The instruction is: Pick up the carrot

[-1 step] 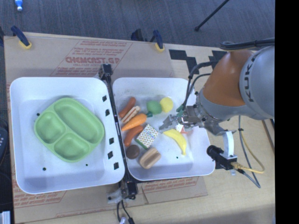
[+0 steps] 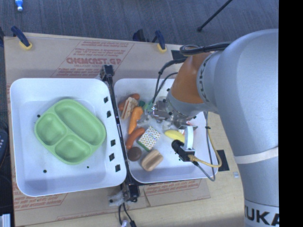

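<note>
Item: slender orange plastic carrot (image 2: 135, 118), lying lengthwise near the left wall of the right-hand shallow white bin (image 2: 166, 175).

Tool: two-finger gripper (image 2: 158, 110) on the grey arm with the orange wrist band (image 2: 191, 82), low over the middle of that bin, just right of the carrot. Whether it is released or clenched cannot be told; the wrist hides it. Nothing is seen grasped.

Step in hand, as judged: closing in on the carrot. A sound grip would likely straddle the carrot across its narrow width, near mid-length, coming down clear of its neighbours.

Adjacent items: a second orange piece (image 2: 135, 137) just below the carrot, easily mistaken for it; a tan sausage-like piece (image 2: 127, 106) just above; a patterned white-and-yellow block (image 2: 150, 137); a dark brown round piece (image 2: 134, 153); a tan bread roll (image 2: 151, 160); a yellow banana-like piece (image 2: 174, 135). All crowd the carrot; the bin wall limits room on its left.

Elsewhere: green three-compartment plastic plate (image 2: 70, 130) in the left-hand white bin (image 2: 23, 183).
</note>
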You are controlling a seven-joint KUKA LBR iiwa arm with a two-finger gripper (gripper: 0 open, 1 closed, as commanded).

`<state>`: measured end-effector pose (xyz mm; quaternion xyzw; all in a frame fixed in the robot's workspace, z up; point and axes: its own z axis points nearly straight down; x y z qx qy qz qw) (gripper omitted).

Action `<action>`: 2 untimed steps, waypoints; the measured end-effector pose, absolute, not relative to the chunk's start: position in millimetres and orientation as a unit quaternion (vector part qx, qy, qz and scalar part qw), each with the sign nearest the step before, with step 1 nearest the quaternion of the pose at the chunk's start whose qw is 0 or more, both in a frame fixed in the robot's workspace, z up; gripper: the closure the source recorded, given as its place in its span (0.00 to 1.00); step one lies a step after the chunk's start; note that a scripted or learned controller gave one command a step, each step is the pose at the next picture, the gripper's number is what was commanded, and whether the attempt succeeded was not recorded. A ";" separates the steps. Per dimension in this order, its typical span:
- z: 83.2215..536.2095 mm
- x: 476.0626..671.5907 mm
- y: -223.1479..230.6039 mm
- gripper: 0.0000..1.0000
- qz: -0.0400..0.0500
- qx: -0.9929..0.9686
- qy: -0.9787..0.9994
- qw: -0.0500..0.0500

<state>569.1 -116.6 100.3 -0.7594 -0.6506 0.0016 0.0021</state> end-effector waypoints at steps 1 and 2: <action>91.6 594.7 -97.1 0.00 0.001 -0.798 -0.602 0.001; 91.4 592.7 -100.4 0.00 0.001 -0.901 -0.435 0.002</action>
